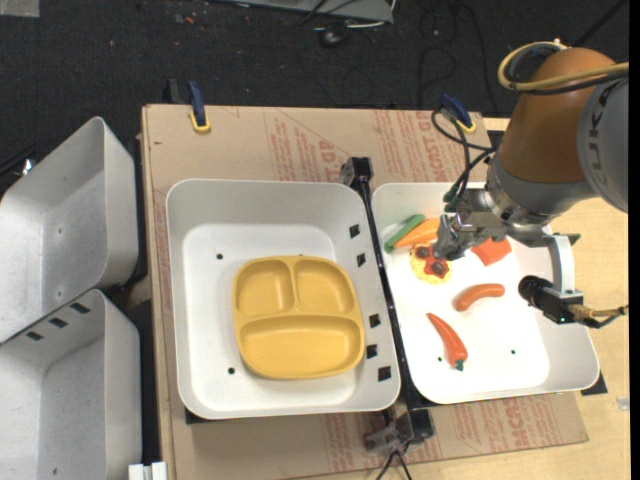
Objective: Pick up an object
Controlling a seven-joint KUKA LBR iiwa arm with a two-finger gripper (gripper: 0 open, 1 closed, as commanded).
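The arm (pixel 560 128) comes in from the upper right of the frame, its orange band bulging above the grey wrist, and reaches down over the right bin (pixel 570 368). The gripper (pixel 440 253) sits low at the upper left part of that bin, directly above a small yellow piece (pixel 430 271) with dark red and black bits on it; the fingers are too dark and crowded against that piece to tell if they are spread or pinching anything. Just left of the gripper lies a green pod (pixel 403 230) touching an orange carrot (pixel 420 233). An orange-red block (pixel 491 251) shows just right of the gripper, partly under the wrist. Nearer the bin's centre lies a sausage (pixel 479 295), and below it a red chili pepper (pixel 448 340) with a green stem. The left bin (pixel 190 268) holds a yellow divided plate (pixel 298 318), lying flat near its middle.
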